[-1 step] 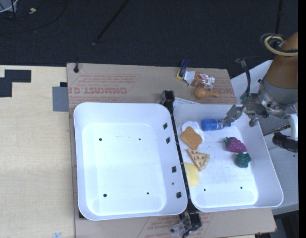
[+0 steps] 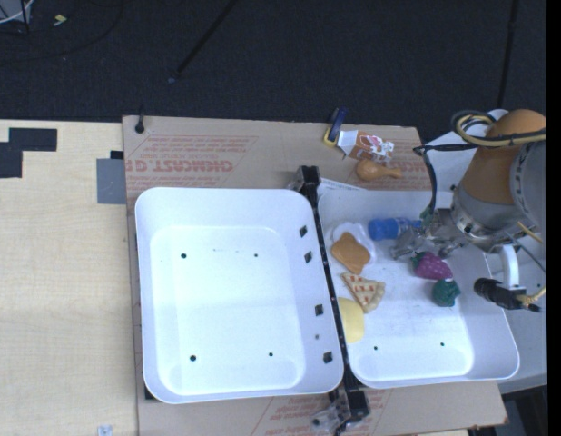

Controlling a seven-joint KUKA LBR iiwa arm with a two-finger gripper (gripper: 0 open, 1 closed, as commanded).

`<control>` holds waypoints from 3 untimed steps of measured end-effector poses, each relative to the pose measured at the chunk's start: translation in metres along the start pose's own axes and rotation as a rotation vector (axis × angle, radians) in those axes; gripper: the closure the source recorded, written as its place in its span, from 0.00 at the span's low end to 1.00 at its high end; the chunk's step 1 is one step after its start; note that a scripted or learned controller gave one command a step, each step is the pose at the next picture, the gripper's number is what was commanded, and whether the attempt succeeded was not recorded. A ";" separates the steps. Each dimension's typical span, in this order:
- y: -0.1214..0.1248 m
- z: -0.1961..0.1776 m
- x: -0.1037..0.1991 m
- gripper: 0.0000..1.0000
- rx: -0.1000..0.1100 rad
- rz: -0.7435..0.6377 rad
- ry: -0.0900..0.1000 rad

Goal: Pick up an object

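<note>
Now the two-finger gripper (image 2: 417, 241) is seen low in the right white bin (image 2: 485, 357), just beside a blue cylinder (image 2: 383, 229) and a purple lump (image 2: 433, 266); whether its claw is apart cannot be told. A green piece (image 2: 445, 292), a waffle wedge (image 2: 364, 290) and an orange slice (image 2: 351, 252) are also contained there

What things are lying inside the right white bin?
Inside the right white bin: a blue cylinder, purple grape-like toy, green lump, brown bread-like piece, waffle-patterned wedge, yellow round piece. The gripper covers whatever lies beneath it.
</note>
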State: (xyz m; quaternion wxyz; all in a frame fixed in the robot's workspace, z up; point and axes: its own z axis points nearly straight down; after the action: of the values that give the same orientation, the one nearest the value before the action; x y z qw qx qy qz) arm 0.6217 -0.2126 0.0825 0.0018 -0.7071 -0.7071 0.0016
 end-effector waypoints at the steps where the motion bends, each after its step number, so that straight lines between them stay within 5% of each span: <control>1: -0.051 -0.004 0.000 0.00 0.002 -0.001 0.001; 2: -0.019 -0.005 0.004 0.00 -0.005 -0.001 0.000; 3: -0.038 -0.005 0.000 0.00 0.000 -0.001 0.001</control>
State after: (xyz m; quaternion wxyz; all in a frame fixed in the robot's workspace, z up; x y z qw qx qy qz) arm 0.5839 -0.2125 0.0874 0.0020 -0.7068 -0.7074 0.0013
